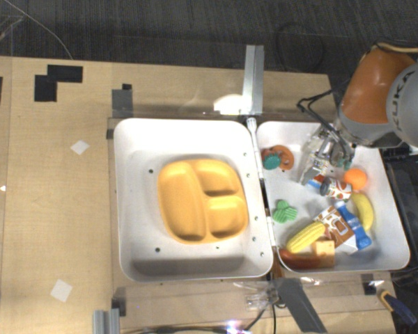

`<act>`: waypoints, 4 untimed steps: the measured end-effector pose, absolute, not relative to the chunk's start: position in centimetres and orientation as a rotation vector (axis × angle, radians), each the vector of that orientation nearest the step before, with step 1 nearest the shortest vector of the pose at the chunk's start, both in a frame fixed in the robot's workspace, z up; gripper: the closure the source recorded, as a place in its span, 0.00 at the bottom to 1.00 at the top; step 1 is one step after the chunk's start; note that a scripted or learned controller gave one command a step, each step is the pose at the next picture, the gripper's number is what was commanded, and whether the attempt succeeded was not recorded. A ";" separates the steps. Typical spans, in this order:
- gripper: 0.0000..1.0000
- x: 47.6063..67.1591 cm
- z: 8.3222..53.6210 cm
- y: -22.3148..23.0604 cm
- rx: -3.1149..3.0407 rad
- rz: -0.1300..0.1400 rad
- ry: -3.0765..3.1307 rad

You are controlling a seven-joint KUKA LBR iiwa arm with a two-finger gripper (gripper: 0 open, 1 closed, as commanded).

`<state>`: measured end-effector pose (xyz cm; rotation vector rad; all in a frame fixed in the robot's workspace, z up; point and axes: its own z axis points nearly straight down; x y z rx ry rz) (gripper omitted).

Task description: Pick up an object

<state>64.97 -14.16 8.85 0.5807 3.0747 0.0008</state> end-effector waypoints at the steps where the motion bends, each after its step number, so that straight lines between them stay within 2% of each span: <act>1: 0.00 66.1 8.7 -20.5 0.934 0.000 3.011; 2: 0.00 66.1 8.7 -20.5 0.933 -0.001 3.011; 3: 0.00 59.9 8.8 -20.5 0.874 0.001 3.006; 4: 0.00 65.2 8.8 -18.1 1.174 0.004 2.902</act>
